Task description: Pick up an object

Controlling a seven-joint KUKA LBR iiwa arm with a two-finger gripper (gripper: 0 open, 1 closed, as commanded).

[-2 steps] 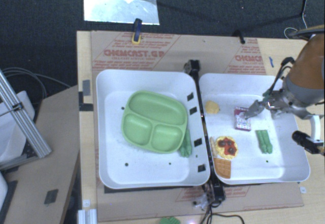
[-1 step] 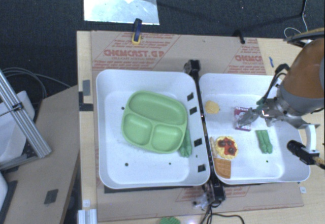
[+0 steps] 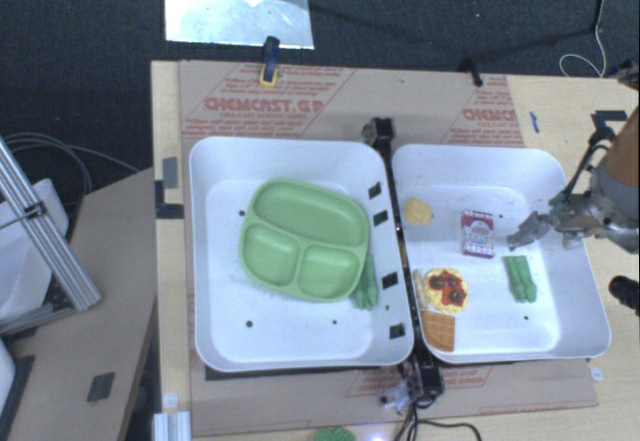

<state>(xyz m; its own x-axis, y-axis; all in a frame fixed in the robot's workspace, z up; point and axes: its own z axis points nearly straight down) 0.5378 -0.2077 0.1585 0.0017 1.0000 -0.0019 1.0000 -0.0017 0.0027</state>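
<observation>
A: Listing the right bin [image 3: 575, 324] first: a small red-and-white packet [image 3: 478, 234] near the middle, a yellow lump [image 3: 418, 212] toward the divider, a pizza-slice toy [image 3: 443, 301] at the near-left corner, and a green pod-shaped toy [image 3: 520, 278] toward the right side. All lie flat and well apart, which suits single picks.

B: And the left bin [image 3: 215, 329]?

A: One green divided tray [image 3: 304, 239], slightly turned, with a small green piece [image 3: 366, 287] tucked against its near-right corner. The tray takes up most of the floor there, so it reads as a poor candidate for a two-finger grasp.

B: Entry for the tool [image 3: 528, 231]?

A: It reaches in over the right bin's far-right rim, its dark fingers pointing left and down, between the packet and the green pod, nearer the pod. Nothing is seen between the fingers. Whether they stand apart or closed cannot be told; they blur into one dark shape.

B: Likely target?

A: By judgement, the green pod or the packet, both just beside the tip. Neither appears lifted off the bin floor. Both bins sit side by side on a printed board [image 3: 260, 104] laid over the desk [image 3: 165, 109].
</observation>
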